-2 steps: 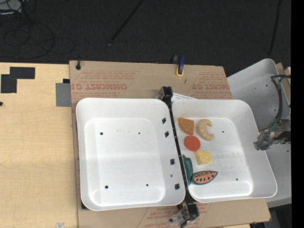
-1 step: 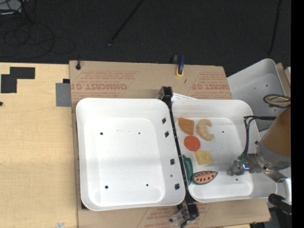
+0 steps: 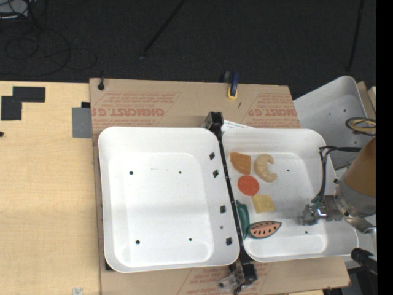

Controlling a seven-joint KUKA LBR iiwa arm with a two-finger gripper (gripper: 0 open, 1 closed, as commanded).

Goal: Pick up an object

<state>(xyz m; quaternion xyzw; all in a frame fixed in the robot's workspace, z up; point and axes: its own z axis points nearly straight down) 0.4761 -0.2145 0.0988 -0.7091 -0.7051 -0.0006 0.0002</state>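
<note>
bench w/ 2 white bins: right bin (image 3: 310,248) has toy foods incl watermelon slice (image 3: 264,229); gripper (image 3: 312,214) state unclear

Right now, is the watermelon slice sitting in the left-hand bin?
No, the watermelon slice lies in the right-hand bin, near its front edge, below the yellow square piece.

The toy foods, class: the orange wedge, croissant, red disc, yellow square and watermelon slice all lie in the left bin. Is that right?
Not quite. The camera view shows the orange wedge, croissant, red disc, yellow square and watermelon slice all lying in the right bin.
</note>
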